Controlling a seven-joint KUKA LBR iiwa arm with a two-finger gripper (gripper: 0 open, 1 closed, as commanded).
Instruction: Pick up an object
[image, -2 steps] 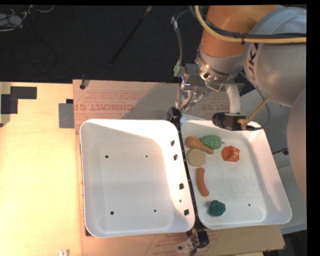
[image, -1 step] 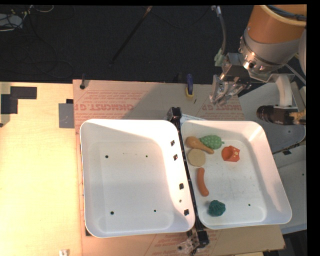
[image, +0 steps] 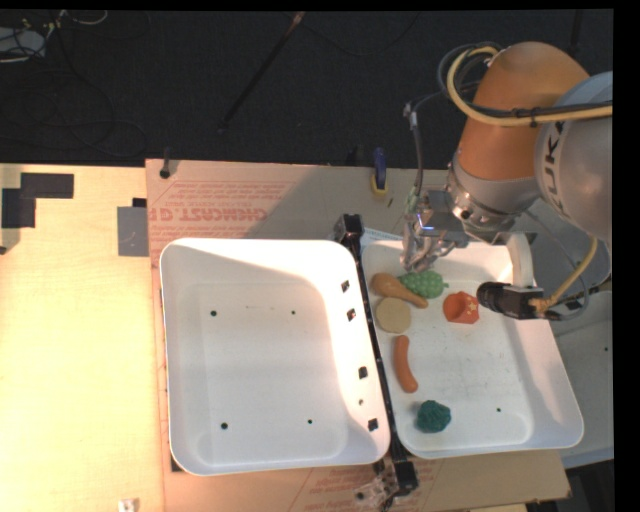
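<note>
From above, my claw (image: 421, 257) hangs low over the far end of the right shallow white plastic bin (image: 540, 400), right on top of a bumpy green toy like a bunch of grapes (image: 429, 284). I cannot tell how my claw is set. Next to the grapes lie a long brown toy (image: 398, 290), a round tan disc (image: 393, 316) and a small red toy (image: 461, 307). Nearer the front are an orange sausage shape (image: 404, 363) and a dark green lump (image: 433, 416). The left white bin (image: 190, 440) sits beside it.

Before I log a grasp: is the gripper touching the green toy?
Cannot tell. In the camera view the gripper overlaps the top of the green toy, but the slanted view shows neither contact nor gap.
</note>
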